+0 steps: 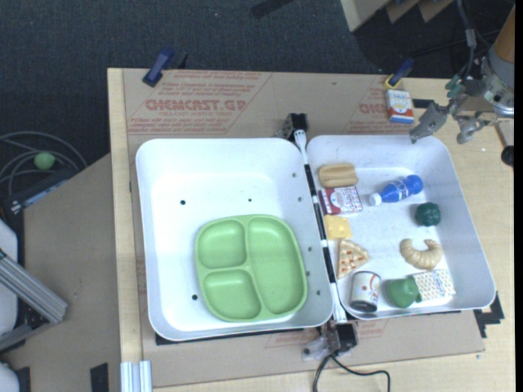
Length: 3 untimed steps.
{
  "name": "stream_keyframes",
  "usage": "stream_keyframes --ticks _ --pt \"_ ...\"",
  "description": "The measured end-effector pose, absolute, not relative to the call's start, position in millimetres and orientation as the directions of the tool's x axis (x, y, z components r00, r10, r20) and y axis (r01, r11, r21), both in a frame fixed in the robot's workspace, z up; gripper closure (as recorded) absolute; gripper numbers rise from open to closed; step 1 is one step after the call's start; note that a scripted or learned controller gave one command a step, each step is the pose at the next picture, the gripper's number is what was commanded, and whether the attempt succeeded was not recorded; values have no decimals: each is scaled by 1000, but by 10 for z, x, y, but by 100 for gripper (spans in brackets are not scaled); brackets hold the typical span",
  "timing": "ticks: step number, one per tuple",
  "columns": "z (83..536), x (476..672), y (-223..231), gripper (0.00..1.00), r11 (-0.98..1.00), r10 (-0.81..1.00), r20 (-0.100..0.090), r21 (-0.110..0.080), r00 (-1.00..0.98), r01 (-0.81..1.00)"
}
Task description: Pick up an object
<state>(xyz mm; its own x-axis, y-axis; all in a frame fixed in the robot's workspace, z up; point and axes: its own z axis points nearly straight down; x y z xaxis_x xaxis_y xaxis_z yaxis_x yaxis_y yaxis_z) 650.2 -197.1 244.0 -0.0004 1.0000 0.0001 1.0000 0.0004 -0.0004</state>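
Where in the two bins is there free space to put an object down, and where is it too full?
Left bin: bare floor behind and left of the green tray. Right bin: a bare strip along the back wall, above the hot dog and blue bottle. The front right corner, around the can and croissant, is crowded.

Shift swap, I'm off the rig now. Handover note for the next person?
Tool: at the far right corner of the right bin, open, nothing between its fingers.
Right bin holds: hot dog, blue bottle, dark green ball, croissant, pizza slice, can, green cup, a few small packets.
Left bin: green divided tray.
Done: nothing picked.
Left: choose an object, descend, grasp, lift.
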Motion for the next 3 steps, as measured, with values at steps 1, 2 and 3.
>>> stream_keyframes --ticks 1,2,3 --pt "1612 6106 -1984 0 0 1000 1 -2 0 1000" --pt "837 5796 -1917 0 0 1000 1 -3 0 1000" --pt "843 5124 -1898 0 -1 1000 1 -1 1 1000"
